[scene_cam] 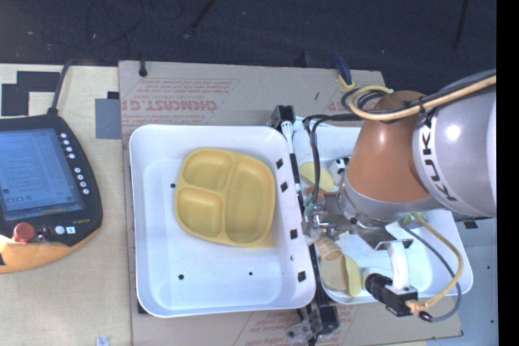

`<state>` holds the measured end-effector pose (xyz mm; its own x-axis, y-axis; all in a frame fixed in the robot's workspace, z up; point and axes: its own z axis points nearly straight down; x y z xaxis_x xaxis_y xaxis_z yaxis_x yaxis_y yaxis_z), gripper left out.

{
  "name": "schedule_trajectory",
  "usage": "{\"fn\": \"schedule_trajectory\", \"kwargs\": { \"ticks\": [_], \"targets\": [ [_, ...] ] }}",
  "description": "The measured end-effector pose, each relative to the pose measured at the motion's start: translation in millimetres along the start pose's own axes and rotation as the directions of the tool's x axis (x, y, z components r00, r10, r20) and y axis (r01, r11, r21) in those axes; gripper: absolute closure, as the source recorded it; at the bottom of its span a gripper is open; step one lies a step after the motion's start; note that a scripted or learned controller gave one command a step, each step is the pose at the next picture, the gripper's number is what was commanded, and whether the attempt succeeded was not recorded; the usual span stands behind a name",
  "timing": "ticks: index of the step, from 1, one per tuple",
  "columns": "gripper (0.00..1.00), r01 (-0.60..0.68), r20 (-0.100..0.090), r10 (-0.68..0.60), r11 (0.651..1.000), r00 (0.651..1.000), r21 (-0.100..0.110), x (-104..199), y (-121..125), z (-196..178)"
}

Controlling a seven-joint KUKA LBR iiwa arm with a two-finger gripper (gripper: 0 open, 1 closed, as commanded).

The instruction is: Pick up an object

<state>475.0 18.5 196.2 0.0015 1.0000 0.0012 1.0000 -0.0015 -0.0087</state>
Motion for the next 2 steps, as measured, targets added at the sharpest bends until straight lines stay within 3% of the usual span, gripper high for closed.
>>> {"fn": "schedule_trajectory", "kwargs": {
  "ticks": [1,2],
  "targets": [
    [1.00,-0.003,0.005,0.003,1.000,1.000,-0.011,-82.0,78.7,8.6],
    [1.00,0.005,-0.002,-0.005,1.000,1.000,0.000,-10.4,14.0,9.3]
  ]
}}
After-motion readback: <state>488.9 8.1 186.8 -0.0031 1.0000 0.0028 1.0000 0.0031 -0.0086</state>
